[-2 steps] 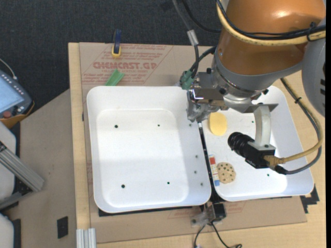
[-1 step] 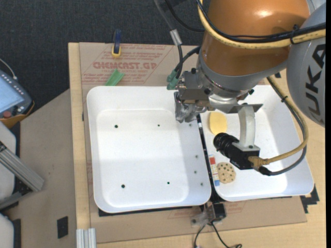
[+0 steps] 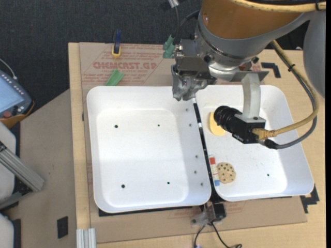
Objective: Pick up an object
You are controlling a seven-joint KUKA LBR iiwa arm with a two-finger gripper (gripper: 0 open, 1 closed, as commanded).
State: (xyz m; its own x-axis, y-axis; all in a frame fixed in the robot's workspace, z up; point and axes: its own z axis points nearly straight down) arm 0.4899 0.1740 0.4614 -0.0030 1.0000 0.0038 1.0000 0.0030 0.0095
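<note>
Above the far rim where the two bins [image 3: 199, 133] meet, the gripper [image 3: 182, 93] hangs with nothing between its fingers, their spread unreadable, while the cookie [image 3: 225, 172] and yellow disc [image 3: 216, 126] lie in the right bin, so descending here would likely strike the rim.

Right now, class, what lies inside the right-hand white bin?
In the right bin lie a speckled cookie-like disc and a yellow round piece, partly covered by the arm's black attachment; anything beneath that is hidden.
</note>
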